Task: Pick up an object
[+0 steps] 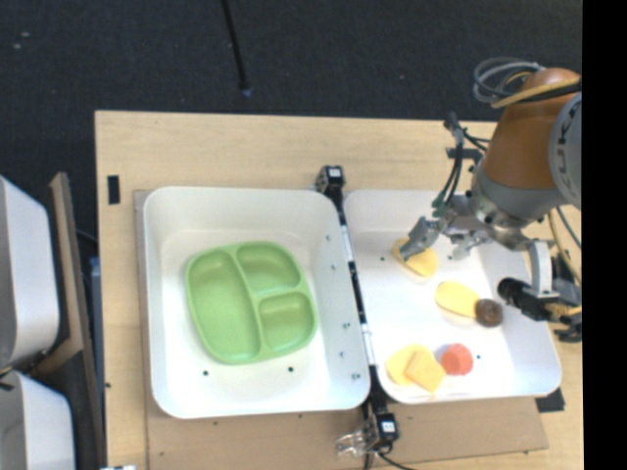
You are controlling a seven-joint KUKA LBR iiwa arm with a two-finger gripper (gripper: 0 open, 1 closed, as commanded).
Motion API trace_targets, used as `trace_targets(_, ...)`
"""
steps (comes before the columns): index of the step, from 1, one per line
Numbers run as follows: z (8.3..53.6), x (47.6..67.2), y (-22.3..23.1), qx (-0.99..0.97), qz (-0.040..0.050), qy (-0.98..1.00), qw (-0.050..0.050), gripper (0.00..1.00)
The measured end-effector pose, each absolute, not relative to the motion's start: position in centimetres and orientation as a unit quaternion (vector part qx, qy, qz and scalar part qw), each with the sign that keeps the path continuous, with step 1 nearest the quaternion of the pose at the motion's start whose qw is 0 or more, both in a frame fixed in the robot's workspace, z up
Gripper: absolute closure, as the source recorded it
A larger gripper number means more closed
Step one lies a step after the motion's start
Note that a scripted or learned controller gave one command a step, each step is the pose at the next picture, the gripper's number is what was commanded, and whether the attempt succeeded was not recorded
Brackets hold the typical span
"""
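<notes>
Gripper (428,246) is seen low in right bin (519,385), at a yellow piece (422,261); finger spacing cannot be told. Green tray (251,302) lies in left bin (167,380).

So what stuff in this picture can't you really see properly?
- Camera view: whether the tool grips the yellow wedge-shaped piece; its fingers overlap the piece and are too small to read.
- The small dark brown round object beside the pale yellow oval piece: too small and blurred to identify.
- The grey and orange arm: cut off at the right.
</notes>
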State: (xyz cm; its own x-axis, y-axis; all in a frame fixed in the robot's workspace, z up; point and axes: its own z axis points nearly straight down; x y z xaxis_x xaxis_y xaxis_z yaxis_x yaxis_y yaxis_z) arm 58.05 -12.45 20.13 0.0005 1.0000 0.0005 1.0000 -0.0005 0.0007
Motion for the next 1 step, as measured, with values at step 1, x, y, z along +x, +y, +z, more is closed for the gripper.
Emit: trace_targets(1,20.08,58.38,-8.93,0.693,0.0003,0.721,0.000,0.00)
